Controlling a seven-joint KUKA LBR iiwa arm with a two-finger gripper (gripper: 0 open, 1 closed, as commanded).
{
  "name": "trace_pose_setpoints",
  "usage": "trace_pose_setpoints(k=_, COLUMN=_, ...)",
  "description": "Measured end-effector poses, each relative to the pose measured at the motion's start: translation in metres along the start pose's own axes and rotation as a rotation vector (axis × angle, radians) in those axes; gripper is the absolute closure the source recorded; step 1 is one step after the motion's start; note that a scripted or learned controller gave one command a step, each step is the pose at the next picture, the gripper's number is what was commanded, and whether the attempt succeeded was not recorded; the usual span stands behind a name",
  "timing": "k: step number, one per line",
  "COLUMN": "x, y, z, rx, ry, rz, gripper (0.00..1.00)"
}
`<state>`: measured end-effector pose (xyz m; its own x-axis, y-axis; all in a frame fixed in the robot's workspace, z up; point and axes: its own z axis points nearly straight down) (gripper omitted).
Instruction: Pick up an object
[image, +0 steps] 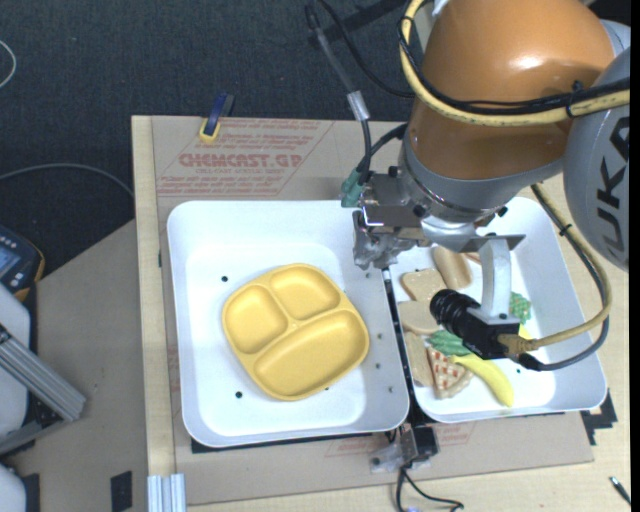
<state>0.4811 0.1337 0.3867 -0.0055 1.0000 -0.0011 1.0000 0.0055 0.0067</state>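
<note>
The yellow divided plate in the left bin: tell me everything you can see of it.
The yellow divided plate is a rounded, glossy, plastic-looking tray with three compartments: two smaller ones toward the far side and one wide one nearest the camera, split by raised ridges. It lies flat, right side up and turned at a slant on the floor of the left bin, nearer that bin's right wall. Its compartments hold nothing. Nothing but the bin floor touches it; the arm works above the bins' shared wall, apart from it.
</note>
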Motion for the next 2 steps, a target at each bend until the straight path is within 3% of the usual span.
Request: trace_pose_setpoints(k=2, x=0.001, y=0.001, z=-0.02, rx=-0.004, ry=0.0, rz=-0.002, gripper=1.0)
